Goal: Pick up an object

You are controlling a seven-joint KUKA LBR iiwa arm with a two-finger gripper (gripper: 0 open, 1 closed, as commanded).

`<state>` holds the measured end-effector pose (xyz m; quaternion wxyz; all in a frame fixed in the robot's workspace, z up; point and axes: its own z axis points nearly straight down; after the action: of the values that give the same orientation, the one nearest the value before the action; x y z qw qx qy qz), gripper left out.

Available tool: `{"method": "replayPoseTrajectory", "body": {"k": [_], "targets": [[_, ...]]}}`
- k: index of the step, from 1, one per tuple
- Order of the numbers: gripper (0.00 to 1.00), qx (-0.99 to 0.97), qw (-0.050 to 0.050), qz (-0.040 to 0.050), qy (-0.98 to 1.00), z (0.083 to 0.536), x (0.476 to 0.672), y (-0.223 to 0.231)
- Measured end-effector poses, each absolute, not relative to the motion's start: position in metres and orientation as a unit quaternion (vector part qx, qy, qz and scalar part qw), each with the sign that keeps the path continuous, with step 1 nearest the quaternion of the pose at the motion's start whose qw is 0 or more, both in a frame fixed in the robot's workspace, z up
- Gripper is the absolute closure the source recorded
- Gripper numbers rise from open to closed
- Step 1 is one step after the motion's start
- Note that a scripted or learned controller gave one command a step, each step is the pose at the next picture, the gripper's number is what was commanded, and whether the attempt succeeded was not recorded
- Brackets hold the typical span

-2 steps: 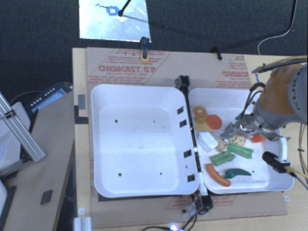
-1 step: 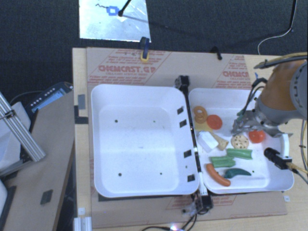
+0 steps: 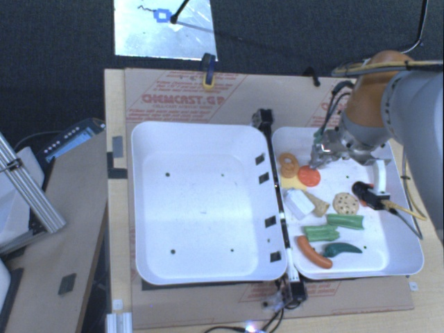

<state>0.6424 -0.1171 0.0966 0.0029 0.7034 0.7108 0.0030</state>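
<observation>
Two shallow white bins sit side by side on the desk (image 3: 116, 241), resting on a brown board (image 3: 180, 96) printed with red lettering. The left bin (image 3: 201, 186) shows a white floor marked with a few small dark dots. The right bin (image 3: 392, 245) carries all the loose objects. The grey arm (image 3: 413, 109) comes in from the right, its orange band (image 3: 371, 92) bent over the far side of that bin, and the tool (image 3: 316, 161) hangs low over the bin's far left part. From where I stand I cannot tell whether the tool is released or clenched, and I see nothing gripped in it. Just beneath and in front of it lies a red round piece (image 3: 309, 177) with a yellow bit at its left edge, and a tan ring (image 3: 288, 165) sits just beside that, close to the wall shared by the two bins. Nearer the middle lie a white block (image 3: 299, 204) and a tan stick (image 3: 318, 203), touching or nearly so, with a round speckled biscuit (image 3: 345, 202) to their right. Toward the near edge are a long green piece (image 3: 345, 220), a green pod (image 3: 320, 233), a dark green pepper (image 3: 343, 249) and an orange sausage shape (image 3: 313, 252), all lying flat and close together. A blue and yellow clamp (image 3: 208, 70) grips the board's far edge.
</observation>
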Motion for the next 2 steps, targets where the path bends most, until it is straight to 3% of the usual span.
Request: {"method": "replayPoseTrajectory", "body": {"k": [1, 2], "targets": [[1.00, 0.707, -0.004, -0.0020, 0.707, 0.083, 0.540, -0.106], [1.00, 0.704, 0.002, 0.0022, 0.710, 0.085, 0.602, -0.087]]}}
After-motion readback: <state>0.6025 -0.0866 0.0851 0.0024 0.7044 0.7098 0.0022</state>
